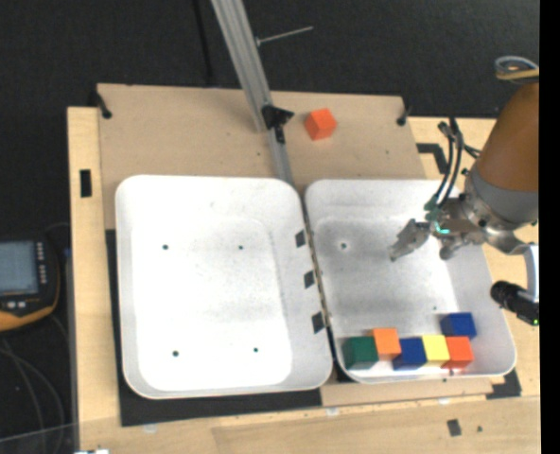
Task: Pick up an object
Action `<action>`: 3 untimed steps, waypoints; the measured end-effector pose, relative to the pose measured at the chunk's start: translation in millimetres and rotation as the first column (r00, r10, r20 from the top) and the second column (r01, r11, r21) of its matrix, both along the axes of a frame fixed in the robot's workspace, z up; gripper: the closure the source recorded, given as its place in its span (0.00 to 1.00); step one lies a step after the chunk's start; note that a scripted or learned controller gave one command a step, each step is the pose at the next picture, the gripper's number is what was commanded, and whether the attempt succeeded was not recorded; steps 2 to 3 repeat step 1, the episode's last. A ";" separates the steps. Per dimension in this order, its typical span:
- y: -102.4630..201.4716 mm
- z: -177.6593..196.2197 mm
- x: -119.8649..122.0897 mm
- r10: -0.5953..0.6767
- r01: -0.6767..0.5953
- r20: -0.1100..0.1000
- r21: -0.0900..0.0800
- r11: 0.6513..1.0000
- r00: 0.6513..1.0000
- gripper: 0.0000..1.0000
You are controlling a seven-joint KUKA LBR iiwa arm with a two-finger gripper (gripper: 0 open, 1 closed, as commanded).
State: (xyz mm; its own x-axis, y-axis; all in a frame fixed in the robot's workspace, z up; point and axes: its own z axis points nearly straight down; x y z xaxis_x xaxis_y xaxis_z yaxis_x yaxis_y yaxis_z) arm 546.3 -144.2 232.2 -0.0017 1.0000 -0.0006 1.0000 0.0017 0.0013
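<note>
Right white bin (356, 206), shallow, speckled grey: 6 matte cubes crowd its near wall, green cube (359, 351), orange cube (386, 340), blue cube (411, 352), yellow cube (435, 348), red-orange cube (459, 350), second blue cube (459, 324) just behind. Gripper (422, 239) above the bin's middle, spread wide, holding nothing. Left white bin (204, 282) alongside. Lone orange cube (320, 124) on the bench (356, 149), far side.
</note>
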 end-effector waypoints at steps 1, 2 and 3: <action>-53.6 -133.5 -49.5 -0.002 0.002 0.003 -0.001 1.000 1.000 0.00; -53.6 -133.5 -49.5 -0.002 0.002 0.003 -0.001 1.000 1.000 0.00; -53.6 -133.5 -49.5 -0.002 0.002 0.003 -0.001 1.000 1.000 0.00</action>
